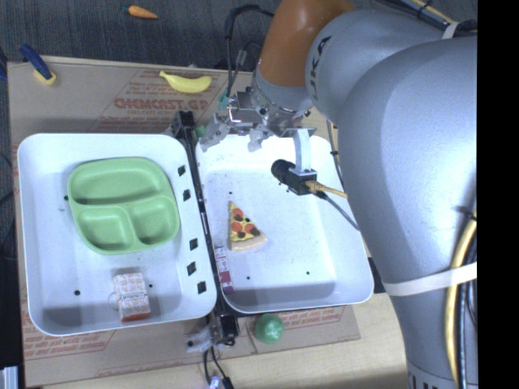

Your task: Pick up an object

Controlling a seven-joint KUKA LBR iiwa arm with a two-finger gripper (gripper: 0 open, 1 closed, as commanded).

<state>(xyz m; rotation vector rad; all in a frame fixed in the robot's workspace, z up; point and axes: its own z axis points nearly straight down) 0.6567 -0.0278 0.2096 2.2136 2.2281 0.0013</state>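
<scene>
Your toy pizza slice w/ red toppings point(243, 229) lies flat mid-floor in the shallow white plastic right bin point(312, 245). The grey two-finger gripper point(242, 128) hangs over that bin's far-left corner, well apart from the slice. Risk: a thin, flat slice may slip out, or the bin wall snags the gripper. You can't tell if it's wide or narrow; it's blurred.

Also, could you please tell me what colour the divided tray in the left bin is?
The divided tray is light green, clearest in the camera view.
</scene>
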